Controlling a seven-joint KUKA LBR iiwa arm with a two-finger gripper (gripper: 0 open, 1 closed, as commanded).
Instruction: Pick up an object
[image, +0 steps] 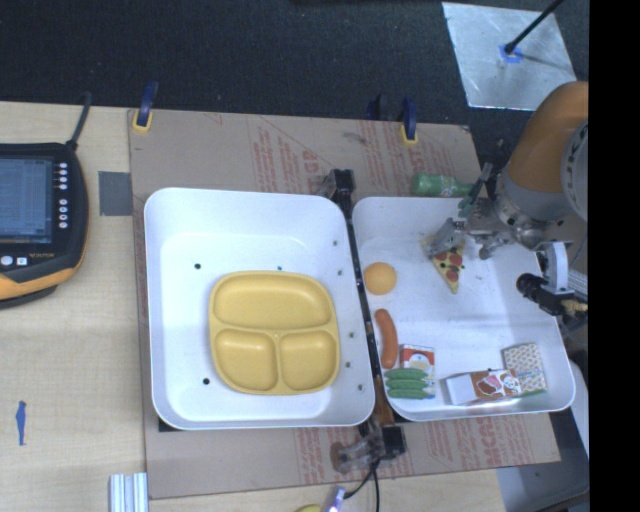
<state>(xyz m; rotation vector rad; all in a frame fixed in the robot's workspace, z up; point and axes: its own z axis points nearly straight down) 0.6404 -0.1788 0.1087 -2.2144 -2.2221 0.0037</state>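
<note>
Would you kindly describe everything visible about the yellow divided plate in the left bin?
The yellow divided plastic plate is a rounded rectangle with a matte, pale mustard surface. It has three compartments: one wide compartment across the far side and two smaller ones side by side nearer the camera, separated by raised ridges. All three look bare. It lies flat, right side up, on the floor of the left white bin, roughly central and slightly toward the near side. Nothing else touches it.
</note>
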